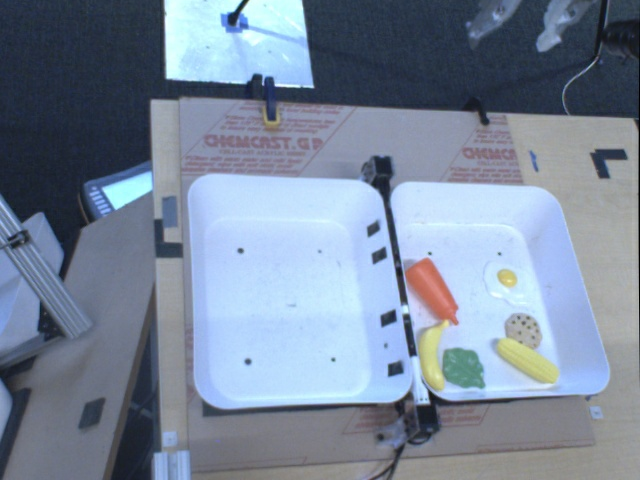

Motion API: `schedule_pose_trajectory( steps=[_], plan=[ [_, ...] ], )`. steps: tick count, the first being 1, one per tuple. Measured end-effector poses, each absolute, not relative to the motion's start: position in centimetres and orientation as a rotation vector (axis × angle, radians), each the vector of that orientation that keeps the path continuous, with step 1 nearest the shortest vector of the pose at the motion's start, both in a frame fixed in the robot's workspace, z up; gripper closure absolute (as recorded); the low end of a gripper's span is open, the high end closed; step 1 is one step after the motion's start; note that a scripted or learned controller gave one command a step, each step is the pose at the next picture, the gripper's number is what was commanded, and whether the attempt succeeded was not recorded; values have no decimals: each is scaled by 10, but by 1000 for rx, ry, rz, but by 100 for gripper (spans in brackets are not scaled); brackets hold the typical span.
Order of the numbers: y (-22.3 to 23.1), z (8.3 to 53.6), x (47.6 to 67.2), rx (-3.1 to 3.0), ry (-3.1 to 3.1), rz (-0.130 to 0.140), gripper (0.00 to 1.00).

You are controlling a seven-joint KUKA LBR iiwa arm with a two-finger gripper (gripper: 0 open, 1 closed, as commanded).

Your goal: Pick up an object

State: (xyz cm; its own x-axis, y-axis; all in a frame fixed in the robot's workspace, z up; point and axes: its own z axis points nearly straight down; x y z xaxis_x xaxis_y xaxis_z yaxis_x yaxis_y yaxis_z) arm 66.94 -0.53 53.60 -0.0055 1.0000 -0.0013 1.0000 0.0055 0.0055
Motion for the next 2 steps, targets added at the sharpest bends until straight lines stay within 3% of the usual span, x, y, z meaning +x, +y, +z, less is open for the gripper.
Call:
schedule_pose_trajectory(
  steps=[1,2],
  plan=[
    [29,527,661,2214,2228,2,0],
    [69,536,669,2211,2228,6,0]
  ],
)
